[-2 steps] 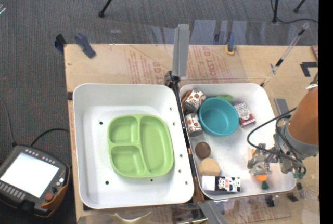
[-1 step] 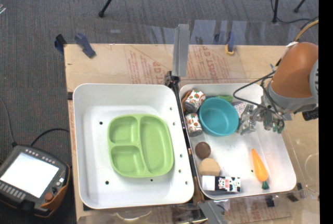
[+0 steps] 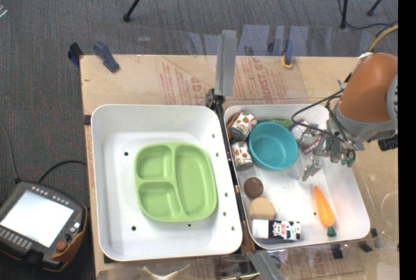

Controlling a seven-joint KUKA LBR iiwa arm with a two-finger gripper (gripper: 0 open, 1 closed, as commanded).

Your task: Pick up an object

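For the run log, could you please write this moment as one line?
gripper: over right bin, beside teal bowl, holding nothing seen | toy carrot: on bin floor | green divided plate: in left bin

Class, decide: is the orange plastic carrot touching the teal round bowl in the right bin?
Apart. The camera view shows the orange plastic carrot lying near the bin's front right, with bare white floor between it and the teal round bowl.
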